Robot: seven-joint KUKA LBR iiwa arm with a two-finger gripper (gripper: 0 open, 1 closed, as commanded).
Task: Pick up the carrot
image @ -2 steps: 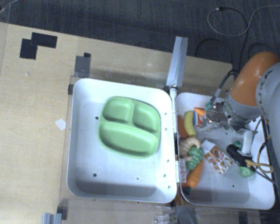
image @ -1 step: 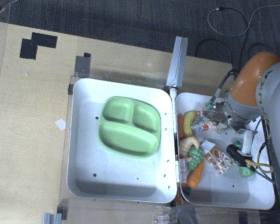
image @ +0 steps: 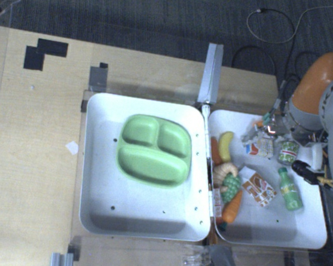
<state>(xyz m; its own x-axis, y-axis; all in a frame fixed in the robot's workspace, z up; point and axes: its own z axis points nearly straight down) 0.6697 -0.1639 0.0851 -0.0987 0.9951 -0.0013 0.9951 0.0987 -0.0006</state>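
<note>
The carrot [image: 232,205] is small and orange. It lies in the right bin [image: 274,233] near the front left, just below a bunch of green grapes [image: 230,185]. The grey arm with its orange band [image: 319,88] comes in from the right. Its gripper [image: 267,130] hangs over the back of the right bin, above some crumpled packets [image: 256,144]. That puts it well behind the carrot and a little to the right, with nothing visibly held.
The right bin also holds a banana [image: 226,145], a reddish sausage [image: 215,151], a printed box [image: 259,189], a green bottle [image: 289,189] and a green can [image: 288,152]. A green divided plate [image: 154,149] lies in the left bin [image: 95,199]. A metal divider [image: 211,74] stands between the bins.
</note>
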